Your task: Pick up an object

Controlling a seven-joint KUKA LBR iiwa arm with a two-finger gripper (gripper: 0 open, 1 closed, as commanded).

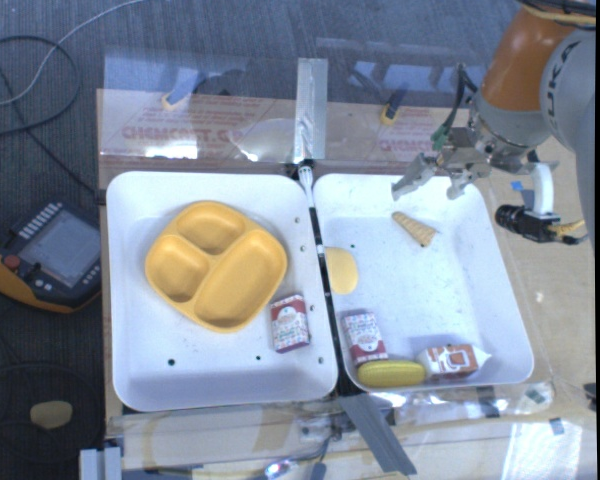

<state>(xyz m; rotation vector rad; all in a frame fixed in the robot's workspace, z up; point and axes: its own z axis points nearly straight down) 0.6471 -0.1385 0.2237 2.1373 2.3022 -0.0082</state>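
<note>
My gripper (432, 184) hangs over the back edge of the right bin (500, 298), its two fingers spread open with nothing between them. Just below it an ice-cream cone toy (416, 228) lies on the bin floor. Near the front of this bin stand a red can (363, 337), a yellow banana (391, 373) and a small orange carton (452, 360). A pale yellow disc (341, 270) rests against the bin's left wall. In the left bin (140, 368) a yellow divided plate (216, 263) lies beside another red can (290, 323).
The grey arm with its orange band (525, 43) comes in from the upper right. A clear divider post (308, 108) stands behind the bins. A teach pendant (45, 258) and cables lie on the floor to the left.
</note>
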